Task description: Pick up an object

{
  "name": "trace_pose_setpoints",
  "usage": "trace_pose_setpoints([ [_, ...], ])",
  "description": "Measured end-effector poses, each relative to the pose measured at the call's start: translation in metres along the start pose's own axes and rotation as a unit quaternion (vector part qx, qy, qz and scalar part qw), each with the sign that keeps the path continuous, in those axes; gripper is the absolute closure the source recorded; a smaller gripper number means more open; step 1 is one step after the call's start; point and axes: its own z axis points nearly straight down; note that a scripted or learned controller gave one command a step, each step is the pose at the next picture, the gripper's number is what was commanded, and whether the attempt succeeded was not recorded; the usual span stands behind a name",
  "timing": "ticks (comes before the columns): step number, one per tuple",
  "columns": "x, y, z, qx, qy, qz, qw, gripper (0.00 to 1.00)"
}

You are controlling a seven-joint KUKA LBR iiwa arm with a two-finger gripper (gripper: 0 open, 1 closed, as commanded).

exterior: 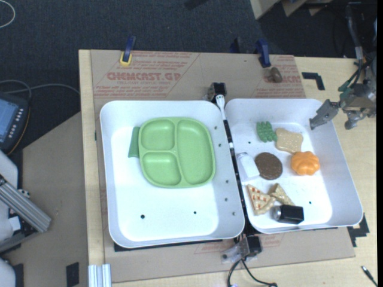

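**Hand at the right bin's far corner, objects lying apart from it**

Poised over the upper right rim of the right bin (335, 211): the hand (338, 113), nothing visibly gripped; cannot tell how far open. Lying in that bin, left of and below the hand, well apart: green piece (266, 131), tan cracker (289, 140), orange pumpkin (305, 163), brown disc (268, 165), waffle pieces (261, 198), black block (289, 213). In the left bin (119, 220), a green divided plate (177, 152).

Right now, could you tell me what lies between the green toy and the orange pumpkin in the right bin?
In the camera view, the tan bread slice lies between the green toy and the orange pumpkin.
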Motion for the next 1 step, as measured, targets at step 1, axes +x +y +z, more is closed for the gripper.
trace_pose_setpoints([
  [1,0.0004,0.0022,-0.0071,-0.006,-0.001,-0.001,1.0000,0.00],
])
